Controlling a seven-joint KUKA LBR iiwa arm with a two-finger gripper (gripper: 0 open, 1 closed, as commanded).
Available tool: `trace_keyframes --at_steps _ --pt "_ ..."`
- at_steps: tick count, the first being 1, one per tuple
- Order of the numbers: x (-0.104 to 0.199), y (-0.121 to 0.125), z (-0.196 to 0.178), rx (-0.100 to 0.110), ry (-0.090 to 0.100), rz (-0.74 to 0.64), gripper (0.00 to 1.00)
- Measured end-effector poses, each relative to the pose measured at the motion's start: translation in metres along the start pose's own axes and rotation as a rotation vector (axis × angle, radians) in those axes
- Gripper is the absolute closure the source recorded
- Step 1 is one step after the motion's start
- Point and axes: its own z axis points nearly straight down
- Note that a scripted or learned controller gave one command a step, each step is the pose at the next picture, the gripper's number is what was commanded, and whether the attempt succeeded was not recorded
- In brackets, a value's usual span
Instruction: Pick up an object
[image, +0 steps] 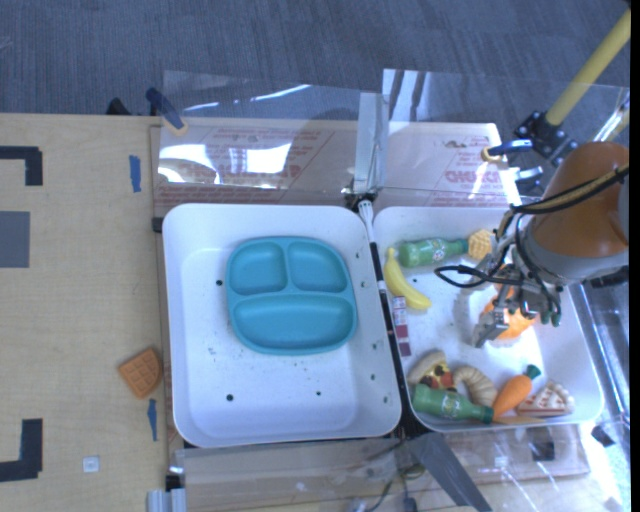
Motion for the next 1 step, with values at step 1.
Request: trace_keyframes --at_steps 1 --pt "-0.0343 0.0582 -0.0010 0.004 0.011 0.161 0.00"
